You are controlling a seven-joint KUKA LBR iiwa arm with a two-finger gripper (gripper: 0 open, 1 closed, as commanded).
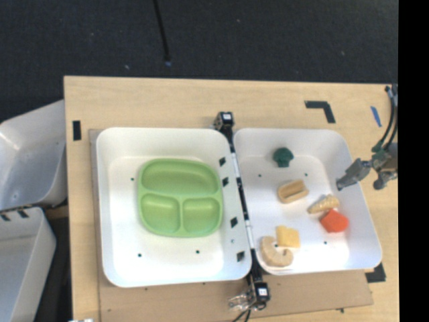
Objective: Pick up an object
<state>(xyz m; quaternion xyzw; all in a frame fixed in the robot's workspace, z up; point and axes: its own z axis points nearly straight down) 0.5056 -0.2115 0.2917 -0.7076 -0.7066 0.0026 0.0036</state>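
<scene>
The right bin point(348, 149) holds several small items: a dark green lump point(283, 155), a tan block point(292, 191), a pale wedge point(323, 203), a red-orange piece point(334, 221), a yellow cube point(288, 237) and a beige ring point(275, 252). My gripper point(367, 177) hangs over the bin's right rim, just up and right of the pale wedge. It is open, with nothing between its fingers point(352, 174).
The left bin point(107, 180) carries a green divided plate point(179, 196). A black hinge strip point(236, 193) runs between the two bins. The wooden bench point(167, 102) surrounds both. A white tub point(30, 153) stands off the bench at the left.
</scene>
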